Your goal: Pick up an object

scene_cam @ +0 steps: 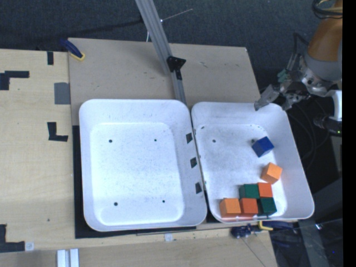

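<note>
The right white bin [222,115] holds several small blocks. A blue block [262,146] lies near its middle right, with an orange block [271,172] just below it. At the bin's near edge sits a tight cluster: two green blocks [250,191] [268,205] and three orange ones [230,206] [248,206] [265,190]. My gripper [271,98] hangs over the bin's far right corner, well above and behind the blue block, with nothing seen in it. The grey arm with its orange band [325,40] comes in from the upper right.
The left white bin [89,115] adjoins the right one. A slanted metal pole [158,32] with a black clamp [176,64] runs down to the gap between the bins. A blue and yellow tool [73,49] lies at the bench's far left.
</note>
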You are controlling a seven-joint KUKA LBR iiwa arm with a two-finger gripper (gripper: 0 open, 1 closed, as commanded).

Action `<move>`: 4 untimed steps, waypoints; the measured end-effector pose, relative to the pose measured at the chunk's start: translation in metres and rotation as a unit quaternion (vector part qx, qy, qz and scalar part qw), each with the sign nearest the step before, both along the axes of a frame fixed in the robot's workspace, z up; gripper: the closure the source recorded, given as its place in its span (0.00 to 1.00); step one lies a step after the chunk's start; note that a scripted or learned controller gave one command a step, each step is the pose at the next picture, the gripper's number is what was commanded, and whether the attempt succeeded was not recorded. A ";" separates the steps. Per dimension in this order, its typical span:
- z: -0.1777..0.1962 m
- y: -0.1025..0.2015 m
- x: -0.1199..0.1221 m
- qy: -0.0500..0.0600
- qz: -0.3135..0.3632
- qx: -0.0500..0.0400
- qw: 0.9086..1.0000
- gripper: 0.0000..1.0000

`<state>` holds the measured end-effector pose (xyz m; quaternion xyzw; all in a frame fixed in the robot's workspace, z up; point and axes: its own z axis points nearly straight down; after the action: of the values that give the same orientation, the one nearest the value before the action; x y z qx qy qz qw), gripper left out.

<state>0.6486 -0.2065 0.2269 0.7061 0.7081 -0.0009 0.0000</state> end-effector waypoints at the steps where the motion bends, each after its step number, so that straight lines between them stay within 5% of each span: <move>1: 0.000 0.000 0.000 0.000 0.000 0.000 1.000 0.00; 3: -0.114 0.005 0.001 0.002 0.000 0.000 1.000 0.00; 4: -0.136 0.006 0.000 0.001 0.000 0.000 1.000 0.00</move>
<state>0.6490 -0.2006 0.0904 0.7059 0.7083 -0.0018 -0.0010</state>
